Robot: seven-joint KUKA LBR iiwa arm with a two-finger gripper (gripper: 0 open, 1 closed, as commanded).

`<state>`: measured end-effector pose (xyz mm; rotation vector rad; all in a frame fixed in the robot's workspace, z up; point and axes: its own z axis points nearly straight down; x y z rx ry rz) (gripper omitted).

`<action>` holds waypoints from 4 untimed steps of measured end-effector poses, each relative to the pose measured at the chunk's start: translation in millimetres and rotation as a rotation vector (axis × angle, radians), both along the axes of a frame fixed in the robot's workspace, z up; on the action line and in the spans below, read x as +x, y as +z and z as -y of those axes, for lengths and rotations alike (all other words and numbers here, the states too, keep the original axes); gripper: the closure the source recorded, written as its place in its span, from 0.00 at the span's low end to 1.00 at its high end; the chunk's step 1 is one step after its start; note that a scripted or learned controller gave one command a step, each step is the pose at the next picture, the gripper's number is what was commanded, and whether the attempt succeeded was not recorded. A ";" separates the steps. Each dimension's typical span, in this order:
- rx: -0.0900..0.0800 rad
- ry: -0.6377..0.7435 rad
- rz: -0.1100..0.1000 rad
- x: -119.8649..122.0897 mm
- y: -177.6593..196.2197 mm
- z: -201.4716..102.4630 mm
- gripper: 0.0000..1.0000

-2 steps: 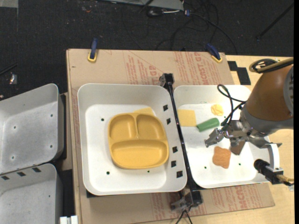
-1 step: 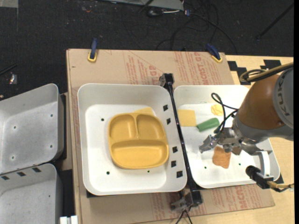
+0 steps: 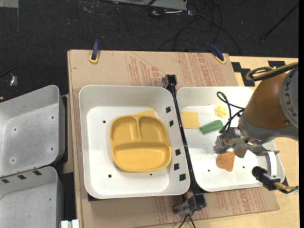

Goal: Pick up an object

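My gripper hangs low over the right bin, reaching in from the right. Directly under and just below it lies an orange-brown lumpy piece. A green oblong object lies up and to the left of the gripper. A pale yellow flat square rests near the bin's left wall. A small yellow piece sits near the bin's far side. Nothing shows between the fingers.
The left bin holds a yellow divided tray. A black divider runs between the bins. Black cables trail over the right bin's far part. Grey metal panels stand at the far left.
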<state>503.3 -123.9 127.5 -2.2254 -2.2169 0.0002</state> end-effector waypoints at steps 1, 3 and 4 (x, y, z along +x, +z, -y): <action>-0.002 0.006 0.005 11.3 54.4 1.3 1.00; 0.001 0.012 0.003 31.8 86.1 -58.4 1.00; 0.001 0.012 0.001 44.3 79.7 -110.9 1.00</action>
